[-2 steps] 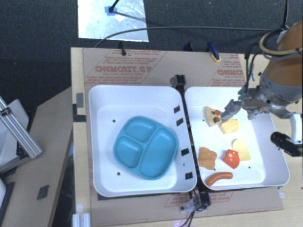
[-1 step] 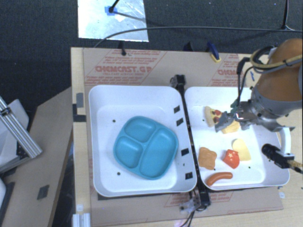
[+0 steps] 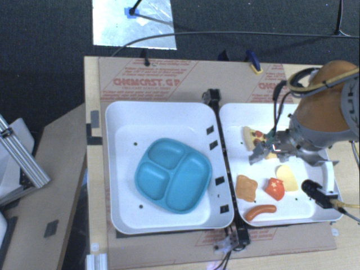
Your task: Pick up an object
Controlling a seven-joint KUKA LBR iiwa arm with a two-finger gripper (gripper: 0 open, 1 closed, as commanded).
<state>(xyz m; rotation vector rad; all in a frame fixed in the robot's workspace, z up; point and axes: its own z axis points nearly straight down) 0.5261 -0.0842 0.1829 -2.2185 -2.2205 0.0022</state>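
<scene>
Overhead, slanted view.
Left bin [image 3: 121, 151]: holds a blue divided plate [image 3: 173, 175], lying flat, tilted corner-on.
Right bin [image 3: 236, 117]: holds toy food.
Gripper [image 3: 263, 149]: low over the right bin's middle, just beside the pizza slice [image 3: 252, 136]; jaw spread cannot be told, nothing seen in its grasp.
Near row: bread piece [image 3: 246, 188], red strawberry [image 3: 274, 188] and pale yellow wedge [image 3: 286, 177], close together.
Front edge: sausage [image 3: 260, 211], apart from the gripper.
Arm [image 3: 326, 108]: reaches in from the right.
</scene>
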